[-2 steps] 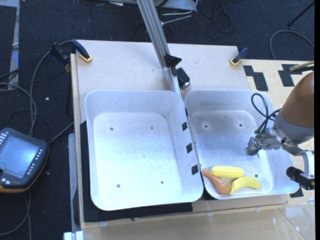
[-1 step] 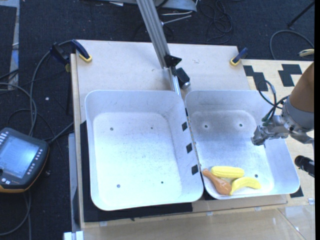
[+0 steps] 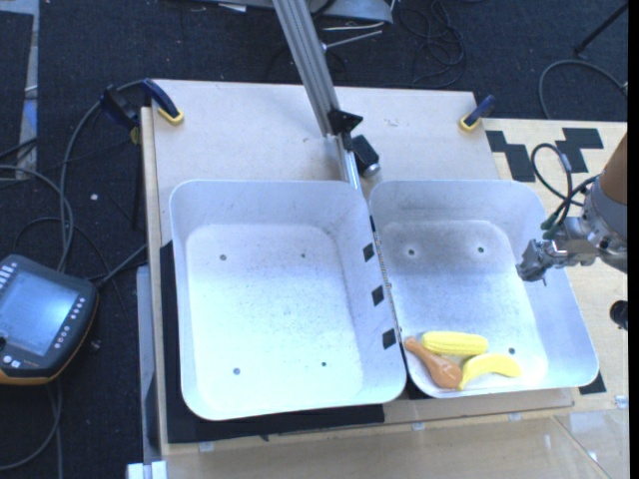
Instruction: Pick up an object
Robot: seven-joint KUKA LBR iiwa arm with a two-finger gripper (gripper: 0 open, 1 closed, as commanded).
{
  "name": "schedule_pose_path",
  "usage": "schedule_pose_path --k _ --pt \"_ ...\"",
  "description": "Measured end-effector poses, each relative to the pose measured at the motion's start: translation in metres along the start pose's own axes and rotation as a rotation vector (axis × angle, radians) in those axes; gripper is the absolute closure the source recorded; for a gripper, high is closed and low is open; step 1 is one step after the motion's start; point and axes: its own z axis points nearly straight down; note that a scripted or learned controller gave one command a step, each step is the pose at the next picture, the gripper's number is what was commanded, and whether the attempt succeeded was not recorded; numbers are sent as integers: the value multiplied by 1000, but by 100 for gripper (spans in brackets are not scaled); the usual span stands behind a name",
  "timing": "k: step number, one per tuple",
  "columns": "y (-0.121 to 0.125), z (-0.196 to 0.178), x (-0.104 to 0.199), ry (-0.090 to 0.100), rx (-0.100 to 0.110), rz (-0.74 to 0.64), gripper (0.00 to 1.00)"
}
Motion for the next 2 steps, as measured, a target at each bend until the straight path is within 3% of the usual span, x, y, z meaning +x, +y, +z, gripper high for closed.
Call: schedule_pose_path --k 1,2 --pt "1 -47 0 0 0 0 100" --pt "7 -51 58 2 3 -5 100"
